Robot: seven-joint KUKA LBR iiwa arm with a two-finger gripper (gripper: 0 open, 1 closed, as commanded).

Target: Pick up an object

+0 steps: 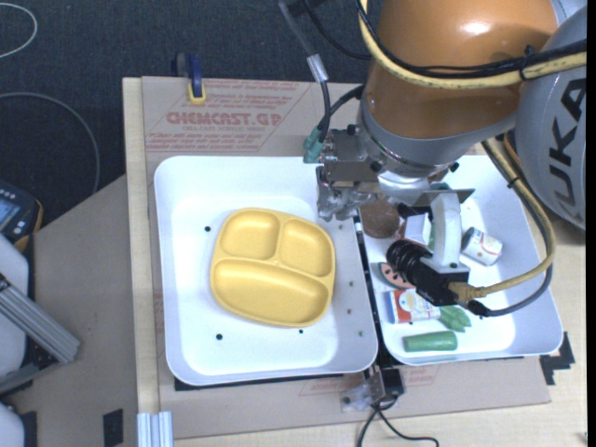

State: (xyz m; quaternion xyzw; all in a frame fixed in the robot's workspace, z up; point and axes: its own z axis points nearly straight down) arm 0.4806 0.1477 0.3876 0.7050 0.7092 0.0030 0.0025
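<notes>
Just right of the yellow divided plate (273, 266), over the seam where the two white bins meet, sits the gripper (346, 196), hanging under the arm's big orange band (447, 35). Honestly can't tell what the gripper is doing, since the wrist covers most of it, and I see nothing that's clearly caught in it.

The plate lies flat in the left bin (182, 277), alone, its long axis running roughly left to right across the bin. From the gripper it's off to the left and a bit toward the camera, close by.

On the other side of the plate, the right bin (531, 333) has the small stuff: a green pod-shaped thing (430, 341) near the front edge, a white cup-like item (481, 246) further back, a brownish object (379, 220) right under the wrist, plus a flat printed card (407, 304).

My guess is that brownish piece is the nearest candidate, almost straight down from the gripper.
</notes>
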